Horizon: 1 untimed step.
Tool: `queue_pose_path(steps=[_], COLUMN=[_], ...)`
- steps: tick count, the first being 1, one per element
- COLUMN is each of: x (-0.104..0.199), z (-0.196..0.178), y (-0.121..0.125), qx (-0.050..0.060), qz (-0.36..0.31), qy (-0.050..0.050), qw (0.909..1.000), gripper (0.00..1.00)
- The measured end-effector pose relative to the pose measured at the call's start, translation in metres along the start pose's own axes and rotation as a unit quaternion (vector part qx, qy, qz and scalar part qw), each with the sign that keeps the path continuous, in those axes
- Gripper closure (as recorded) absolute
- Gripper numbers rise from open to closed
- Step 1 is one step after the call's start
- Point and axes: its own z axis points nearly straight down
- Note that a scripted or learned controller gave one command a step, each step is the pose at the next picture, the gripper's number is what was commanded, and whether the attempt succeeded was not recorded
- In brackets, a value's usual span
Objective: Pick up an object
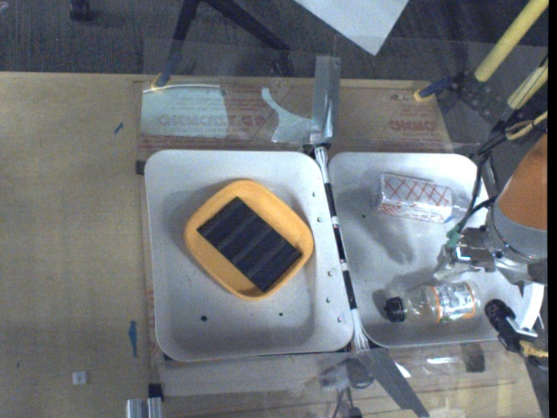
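Observation:
A small clear bottle (439, 304) with a black cap (393, 308) lies on its side near the front edge of the right bin (365, 233). A clear packet with a red crosshatch print (415, 196) rests at the back of that bin. The gripper (459, 258) hangs at the right side of the right bin, just above and behind the bottle's right end and in front of the packet. The arm's orange band (529, 197) shows at the right edge. A yellow tray with a black ridged insert (248, 237) lies tilted in the middle of the left bin (170, 312).
A metal divider (335, 233) runs between the two bins. Taped cardboard and a metal bracket (324, 103) sit behind the bins. Cables and yellow bars (509, 33) stand at the back right. The wooden bench (61, 233) stretches out to the left.

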Motion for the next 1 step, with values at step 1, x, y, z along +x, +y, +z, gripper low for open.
queue_pose_path(steps=[1], x=[-0.0001], z=[-0.0001], y=[0.0], qx=[0.0], qz=[0.0], qy=[0.0], qw=[1.0], gripper=[0.0])
